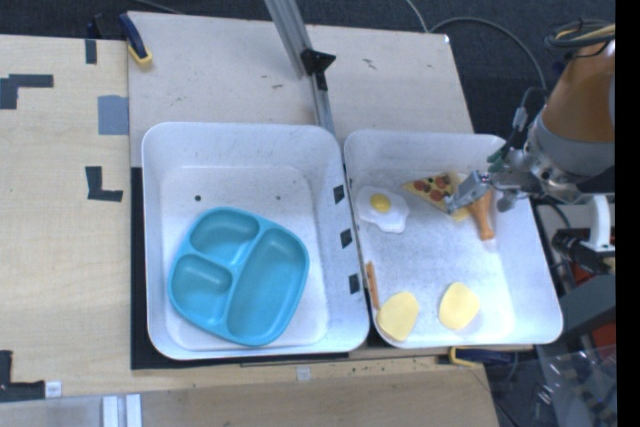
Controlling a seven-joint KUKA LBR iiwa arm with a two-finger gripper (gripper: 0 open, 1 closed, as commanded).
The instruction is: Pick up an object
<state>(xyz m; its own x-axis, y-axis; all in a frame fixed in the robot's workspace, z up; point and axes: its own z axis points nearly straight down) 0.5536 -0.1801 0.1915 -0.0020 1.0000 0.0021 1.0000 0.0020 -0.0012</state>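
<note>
The right bin (520,310) holds several toy foods. A fried egg (383,208) lies near its left wall. A pizza slice (430,187) sits at the upper middle, and an orange stick (484,218) lies just right of it. Two yellow pieces (398,315) (458,306) rest near the front edge. A thin orange strip (371,283) lies along the left wall. My gripper (468,195) is low over the bin, between the pizza slice's right end and the orange stick's top, touching or nearly touching both.
The left bin (160,155) holds a blue divided plate (238,274). A metal rail (280,0) slants down from the top to the bins' shared wall. The arm's orange band (585,95) stands over the right bin's right edge.
</note>
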